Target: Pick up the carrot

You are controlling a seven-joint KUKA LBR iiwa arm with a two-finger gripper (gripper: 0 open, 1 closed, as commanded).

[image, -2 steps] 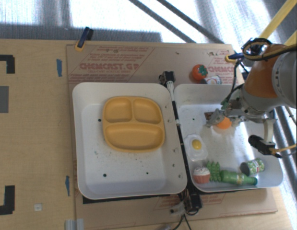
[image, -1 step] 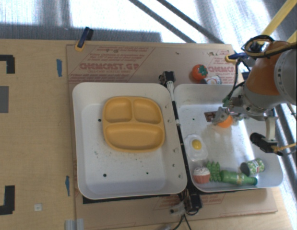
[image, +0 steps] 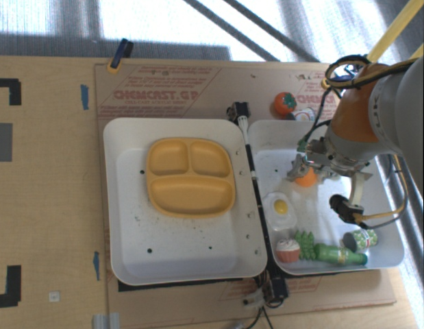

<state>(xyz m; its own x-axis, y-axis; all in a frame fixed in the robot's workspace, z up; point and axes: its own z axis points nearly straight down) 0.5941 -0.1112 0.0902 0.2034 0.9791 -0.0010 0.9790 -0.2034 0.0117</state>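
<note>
The carrot [image: 306, 179] is a small orange piece in the right bin [image: 386, 252], near its upper left part. Only its lower end is visible, because my gripper [image: 303, 171] hangs directly over it and covers the rest. The gripper is down in the bin, at or just above the carrot. I cannot make out whether the carrot is held or is just lying on the bin floor under the gripper. The grey arm with its orange band [image: 355, 118] reaches in from the right.
A fried egg toy [image: 280, 206], a red and white piece [image: 288, 250], a green leafy item [image: 331, 253] and a small green can [image: 363, 238] lie in the right bin. A yellow divided plate [image: 191, 175] sits in the left bin [image: 122, 238]. An orange tomato-like toy [image: 285, 103] rests behind the bins.
</note>
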